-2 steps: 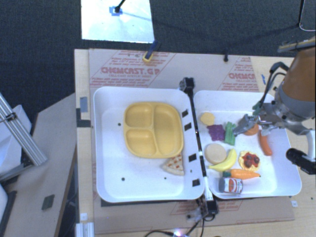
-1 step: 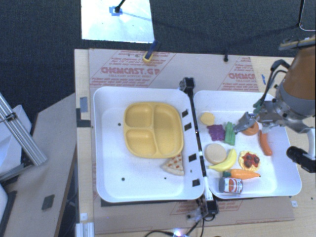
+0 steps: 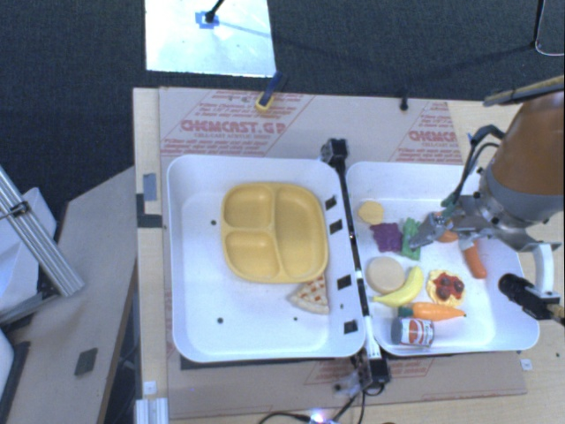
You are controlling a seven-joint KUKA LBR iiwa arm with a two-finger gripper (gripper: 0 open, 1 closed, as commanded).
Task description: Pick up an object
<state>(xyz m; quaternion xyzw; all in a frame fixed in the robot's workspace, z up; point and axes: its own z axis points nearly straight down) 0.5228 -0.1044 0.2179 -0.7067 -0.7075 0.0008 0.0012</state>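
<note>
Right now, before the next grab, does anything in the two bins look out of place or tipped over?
The can lies on its side near the right bin's front edge. A pizza slice sits on the left bin's floor beside the yellow tray, not in it. Nothing looks spilled or damaged.

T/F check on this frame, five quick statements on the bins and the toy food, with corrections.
1. The yellow divided plate sits in the left bin. True.
2. The pizza slice lies on the plate. False: it lies on the bin floor, just off the plate's lower right corner.
3. The banana is in the right bin. True.
4. The can is in the left bin. False: it lies near the right bin's front edge, below the carrot.
5. The gripper is over the left bin. False: it is over the right bin, beside the purple grapes.
</note>
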